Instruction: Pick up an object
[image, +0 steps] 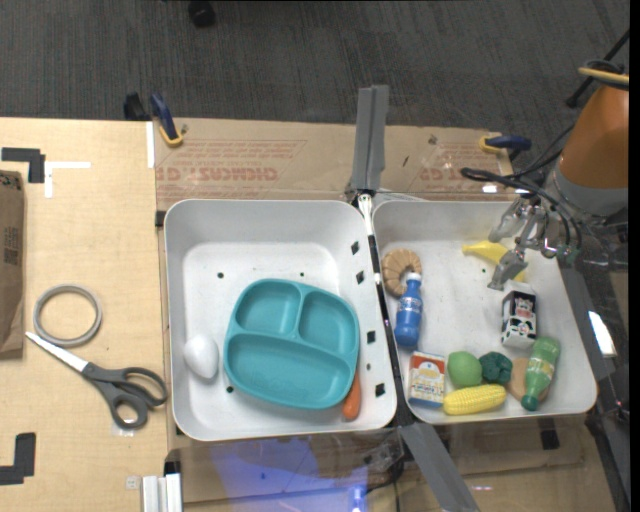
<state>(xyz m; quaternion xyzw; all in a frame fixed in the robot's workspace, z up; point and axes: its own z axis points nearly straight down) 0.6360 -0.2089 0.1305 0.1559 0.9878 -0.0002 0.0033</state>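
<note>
Right bin, near wall: toy corn cob, small carton, green ball, dark green lump, green bottle.
Mid bin: black-and-white box; blue bottle and round brush beside the divider.
Far end: banana, long axis across the bin, tip touching or just left of the gripper.
Fingers: spread, nothing between them; judged poised for the banana.
Left bin: teal tray, white egg, carrot.
</note>
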